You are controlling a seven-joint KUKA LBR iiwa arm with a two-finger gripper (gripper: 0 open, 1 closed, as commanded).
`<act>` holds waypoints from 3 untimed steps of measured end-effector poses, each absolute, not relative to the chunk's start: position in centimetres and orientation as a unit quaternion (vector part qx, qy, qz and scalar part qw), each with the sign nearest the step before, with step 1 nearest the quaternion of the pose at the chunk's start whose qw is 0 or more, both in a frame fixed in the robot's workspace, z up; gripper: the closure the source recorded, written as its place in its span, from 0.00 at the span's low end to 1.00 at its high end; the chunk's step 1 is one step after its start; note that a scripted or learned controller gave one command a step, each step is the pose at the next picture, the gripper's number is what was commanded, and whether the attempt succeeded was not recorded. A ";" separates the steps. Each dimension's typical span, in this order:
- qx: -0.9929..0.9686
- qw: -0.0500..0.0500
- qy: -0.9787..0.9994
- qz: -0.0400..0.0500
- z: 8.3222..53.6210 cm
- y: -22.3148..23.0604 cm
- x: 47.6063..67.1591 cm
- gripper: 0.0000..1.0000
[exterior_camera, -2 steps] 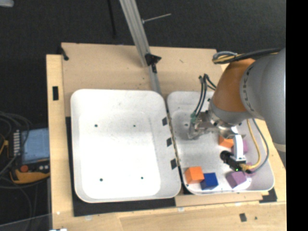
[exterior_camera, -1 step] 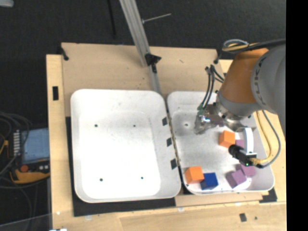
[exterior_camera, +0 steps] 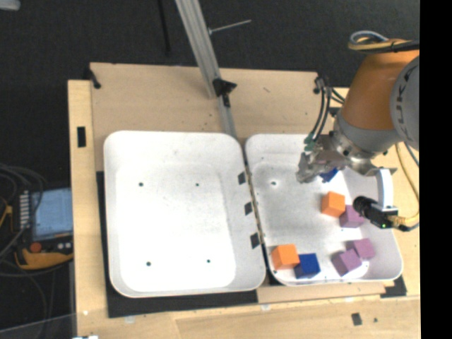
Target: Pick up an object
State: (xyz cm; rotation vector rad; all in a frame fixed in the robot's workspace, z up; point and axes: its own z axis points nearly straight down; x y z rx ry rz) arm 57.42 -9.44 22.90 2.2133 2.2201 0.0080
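Left bin (exterior_camera: 127, 189): you are seeing nothing to count.

Right bin (exterior_camera: 282, 196): you are counting, left to right, orange block (exterior_camera: 285, 255) and blue block (exterior_camera: 307, 265) touching at near edge; second orange block (exterior_camera: 332, 203) mid-bin; three purple blocks (exterior_camera: 351, 216) (exterior_camera: 346, 261) (exterior_camera: 364, 248); blue piece (exterior_camera: 328, 176) peeking under end effector (exterior_camera: 312, 167).

Handling, judged: blocks looking light, stiff, likely foam, flat-sided. You are gripping best across opposite flat faces; mid-bin orange block sitting most apart.

End effector hovering over far part of right bin; finger state: cannot tell.
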 end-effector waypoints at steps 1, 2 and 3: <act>0.706 0.003 0.709 0.002 28.3 -9.5 57.6 1.00; 0.705 0.001 0.709 0.000 27.1 -4.4 59.1 1.00; 0.705 0.000 0.709 0.000 26.6 0.7 58.3 1.00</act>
